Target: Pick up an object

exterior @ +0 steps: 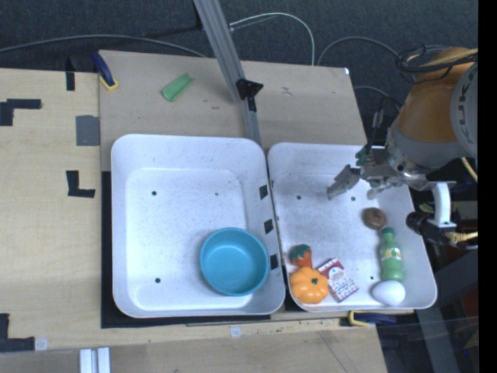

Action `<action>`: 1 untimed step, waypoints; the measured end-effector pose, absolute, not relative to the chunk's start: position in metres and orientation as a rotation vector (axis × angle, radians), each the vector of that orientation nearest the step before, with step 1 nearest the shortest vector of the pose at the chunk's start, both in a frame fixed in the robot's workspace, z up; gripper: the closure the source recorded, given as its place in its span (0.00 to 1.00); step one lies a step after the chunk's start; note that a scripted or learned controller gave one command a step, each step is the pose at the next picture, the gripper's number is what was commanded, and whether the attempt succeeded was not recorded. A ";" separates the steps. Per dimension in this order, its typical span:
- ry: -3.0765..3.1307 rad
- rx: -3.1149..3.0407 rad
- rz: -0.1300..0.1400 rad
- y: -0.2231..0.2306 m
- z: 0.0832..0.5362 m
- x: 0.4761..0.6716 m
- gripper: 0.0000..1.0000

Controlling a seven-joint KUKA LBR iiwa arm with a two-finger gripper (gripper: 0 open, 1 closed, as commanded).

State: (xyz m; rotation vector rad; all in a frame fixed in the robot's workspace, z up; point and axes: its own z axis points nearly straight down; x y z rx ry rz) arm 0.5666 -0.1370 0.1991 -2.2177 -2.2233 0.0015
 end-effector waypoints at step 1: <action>-2.223 -2.218 0.002 -0.137 0.199 0.567 0.00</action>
